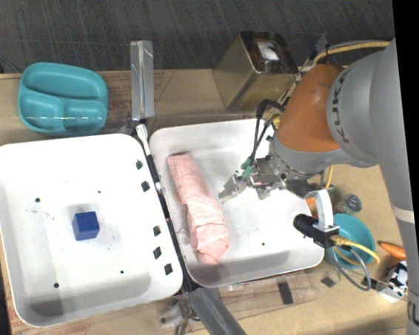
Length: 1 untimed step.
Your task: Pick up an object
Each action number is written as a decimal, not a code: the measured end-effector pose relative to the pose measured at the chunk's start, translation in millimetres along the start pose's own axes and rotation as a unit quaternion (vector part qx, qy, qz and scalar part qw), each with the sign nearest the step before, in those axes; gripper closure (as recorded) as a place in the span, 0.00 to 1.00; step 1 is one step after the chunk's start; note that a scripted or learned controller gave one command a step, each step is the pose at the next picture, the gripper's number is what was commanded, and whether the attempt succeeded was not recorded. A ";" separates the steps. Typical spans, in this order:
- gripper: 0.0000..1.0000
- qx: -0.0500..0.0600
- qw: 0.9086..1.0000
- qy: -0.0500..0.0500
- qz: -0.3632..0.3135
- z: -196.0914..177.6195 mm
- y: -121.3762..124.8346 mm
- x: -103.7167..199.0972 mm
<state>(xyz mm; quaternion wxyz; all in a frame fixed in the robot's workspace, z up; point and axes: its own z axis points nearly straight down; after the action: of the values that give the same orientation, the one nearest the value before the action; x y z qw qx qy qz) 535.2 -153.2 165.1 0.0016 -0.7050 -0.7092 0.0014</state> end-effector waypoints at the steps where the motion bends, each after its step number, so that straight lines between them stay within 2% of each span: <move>1: 0.00 -0.003 0.999 0.000 -0.053 71.9 52.2 38.5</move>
<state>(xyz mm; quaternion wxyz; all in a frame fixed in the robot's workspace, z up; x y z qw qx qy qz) 586.9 -114.4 93.0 -0.0003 -0.6662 -0.7457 -0.0006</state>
